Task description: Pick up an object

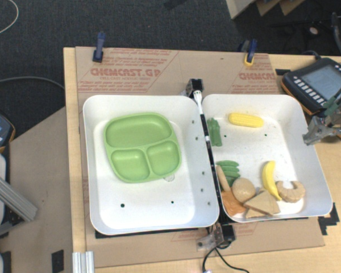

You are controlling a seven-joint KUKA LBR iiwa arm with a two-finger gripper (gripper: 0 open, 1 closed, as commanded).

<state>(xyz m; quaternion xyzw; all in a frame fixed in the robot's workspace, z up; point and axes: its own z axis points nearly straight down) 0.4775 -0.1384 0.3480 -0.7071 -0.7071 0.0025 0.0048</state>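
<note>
While the end effector (317,131) waits at the right bin's (290,110) edge, its state unreadable, toy foods like the corn (245,120) lie loose for picking.

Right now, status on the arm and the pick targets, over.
Gripper at right bin's right rim, holding nothing visible. Corn, banana and other toy food untouched in right bin. Green tray in left bin.

Looks like a robotics lab: cardboard-topped test bench (159,67) on dark carpet, sheet pinned by blue and yellow spring clamps (99,46) at twelve o'clock. Black handheld control pendant (315,84) at two o'clock, loose white cable (3,16) at ten o'clock.
</note>
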